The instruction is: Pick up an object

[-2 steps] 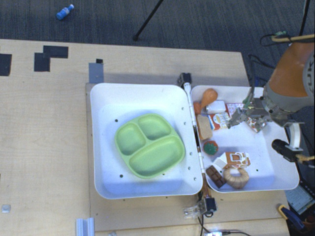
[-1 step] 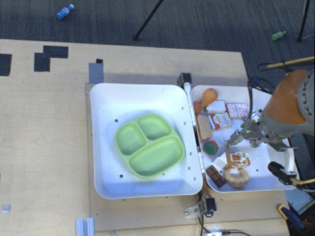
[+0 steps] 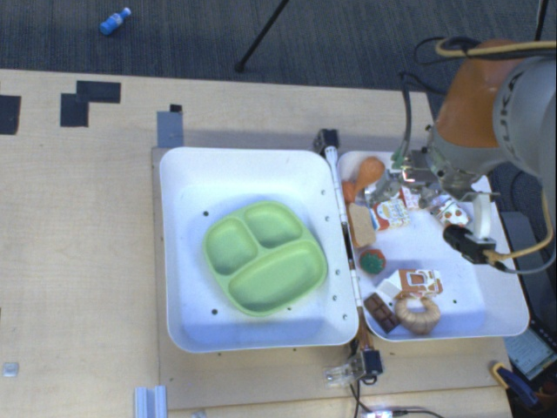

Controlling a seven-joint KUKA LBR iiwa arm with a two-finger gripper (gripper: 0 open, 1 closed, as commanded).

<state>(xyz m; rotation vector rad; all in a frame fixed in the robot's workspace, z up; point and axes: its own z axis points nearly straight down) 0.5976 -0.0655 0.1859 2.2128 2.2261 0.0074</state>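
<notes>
Fingers hover over glossy crinkled packet in smooth bin.

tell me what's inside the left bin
The left bin holds one green divided plate with three compartments, all bare. Whatever lies beneath the plate is covered, so I can't tell what is under it.

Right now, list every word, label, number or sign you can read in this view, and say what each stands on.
No text here reads clearly.
Red and white packet beside the pincer: print on it, too blurred to read.
Orange and white packet above the bagel: markings, too small to read.
Green divided plate: no lettering visible.
</notes>
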